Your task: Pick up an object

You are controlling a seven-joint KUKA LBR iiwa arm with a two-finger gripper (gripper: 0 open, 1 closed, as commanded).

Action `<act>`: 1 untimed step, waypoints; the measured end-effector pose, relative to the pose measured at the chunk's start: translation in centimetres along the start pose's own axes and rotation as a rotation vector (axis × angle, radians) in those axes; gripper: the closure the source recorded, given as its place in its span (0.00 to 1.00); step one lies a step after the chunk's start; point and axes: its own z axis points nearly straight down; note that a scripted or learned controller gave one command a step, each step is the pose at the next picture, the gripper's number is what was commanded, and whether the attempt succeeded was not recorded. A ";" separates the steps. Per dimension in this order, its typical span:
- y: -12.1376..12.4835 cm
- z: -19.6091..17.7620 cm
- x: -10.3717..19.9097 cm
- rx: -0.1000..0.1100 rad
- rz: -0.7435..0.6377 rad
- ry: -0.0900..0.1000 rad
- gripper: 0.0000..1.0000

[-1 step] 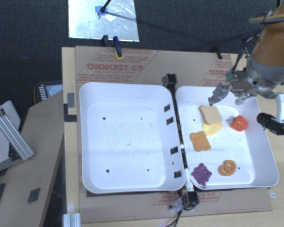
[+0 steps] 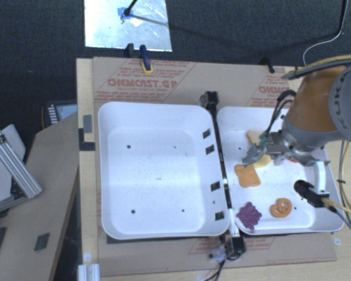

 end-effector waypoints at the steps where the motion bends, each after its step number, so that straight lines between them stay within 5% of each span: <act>1: 1.0 3.2 1.3 -0.008 -0.004 -0.001 0.00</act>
